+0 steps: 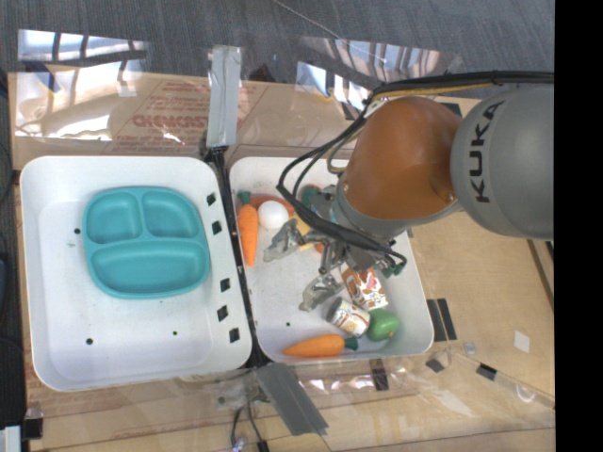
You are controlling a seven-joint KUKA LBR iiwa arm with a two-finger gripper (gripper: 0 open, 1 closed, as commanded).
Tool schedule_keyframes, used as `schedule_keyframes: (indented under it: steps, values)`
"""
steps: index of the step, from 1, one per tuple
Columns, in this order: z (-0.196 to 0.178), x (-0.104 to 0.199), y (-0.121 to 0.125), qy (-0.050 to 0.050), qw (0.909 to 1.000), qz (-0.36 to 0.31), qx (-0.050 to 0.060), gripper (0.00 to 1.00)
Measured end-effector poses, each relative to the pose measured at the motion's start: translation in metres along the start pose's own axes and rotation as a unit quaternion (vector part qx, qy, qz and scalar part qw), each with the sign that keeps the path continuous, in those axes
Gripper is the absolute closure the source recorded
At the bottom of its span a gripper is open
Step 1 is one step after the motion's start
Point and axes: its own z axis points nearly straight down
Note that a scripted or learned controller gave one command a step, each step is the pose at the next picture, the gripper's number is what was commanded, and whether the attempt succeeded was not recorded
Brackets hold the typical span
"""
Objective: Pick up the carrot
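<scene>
i see the grey two-finger gripper [303,269] low in the right-hand white bin [415,295], fingers spread wide, nothing between them. just to its left lies one orange carrot [248,234] against the bin wall — a second orange carrot [317,347] lies below it. further left, the teal divided plate [144,241].

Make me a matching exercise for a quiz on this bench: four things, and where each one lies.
Things:
1. teal divided plate
2. upright carrot
3. lying carrot
4. white egg

Places:
A. right bin, near edge
B. left bin
C. right bin, along its left wall
D. right bin, just right of a carrot's top

Pairs: 1-B, 2-C, 3-A, 4-D
</scene>
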Motion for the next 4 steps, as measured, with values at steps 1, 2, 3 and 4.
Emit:
schedule_keyframes:
  steps: [1,2,3,4]
  values:
    - [0.069,0.042,-0.079,0.002,0.9989,0.047,-0.001,0.0]
    - [0.095,0.018,-0.129,-0.005,0.9976,0.069,0.003,0.0]
    - [0.096,0.051,-0.06,-0.008,0.9937,0.111,0.003,0.0]
    - [0.068,0.015,-0.092,-0.002,0.9963,-0.086,0.001,0.0]
